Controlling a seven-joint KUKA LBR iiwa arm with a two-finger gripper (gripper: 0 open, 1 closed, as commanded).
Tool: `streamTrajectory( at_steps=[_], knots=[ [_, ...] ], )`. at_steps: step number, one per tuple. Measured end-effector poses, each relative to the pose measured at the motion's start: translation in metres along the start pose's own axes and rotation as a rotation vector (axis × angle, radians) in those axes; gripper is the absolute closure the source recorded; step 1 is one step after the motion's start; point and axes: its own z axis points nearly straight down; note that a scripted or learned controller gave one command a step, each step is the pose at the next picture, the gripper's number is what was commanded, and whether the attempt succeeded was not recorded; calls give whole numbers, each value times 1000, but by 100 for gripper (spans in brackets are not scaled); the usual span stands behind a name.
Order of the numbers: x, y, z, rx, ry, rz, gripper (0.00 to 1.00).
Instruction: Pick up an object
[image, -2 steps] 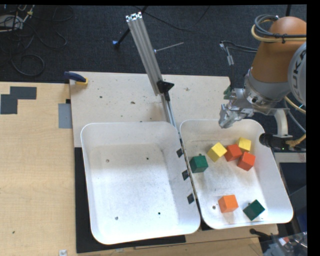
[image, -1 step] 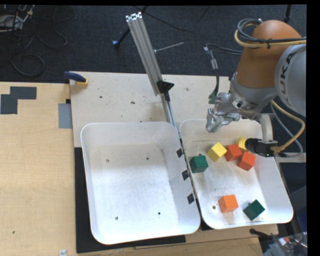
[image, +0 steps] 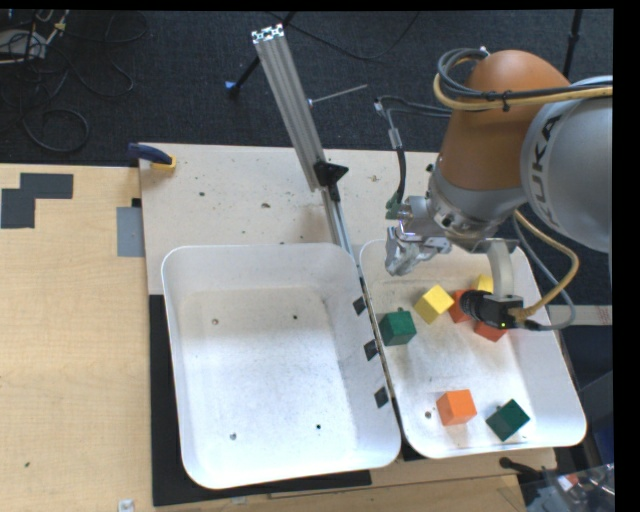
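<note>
Hand (image: 403, 252) above right bin's far end, grip state unclear, yellow cube (image: 435, 302) just below, apart

2 bins sat side by side on the bench (image: 70, 300), the left bin (image: 260, 370) touching the right bin (image: 560, 400) along a shared edge. In the right bin, 5 blocks lay spread: 3 (image: 398, 326) (image: 434, 303) (image: 488, 328) in a row mid-bin, 2 (image: 457, 406) (image: 508, 419) nearer the front. The gripper (image: 402, 250) hung over the right bin's back left corner.
</note>
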Motion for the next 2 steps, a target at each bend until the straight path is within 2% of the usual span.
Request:
streamTrajectory(
  at_steps=[1, 2],
  knots=[
    [50, -17, 23, 2, -1, 0, 100],
    [97, -45, 25, 2, -1, 1, 100]
  ],
)
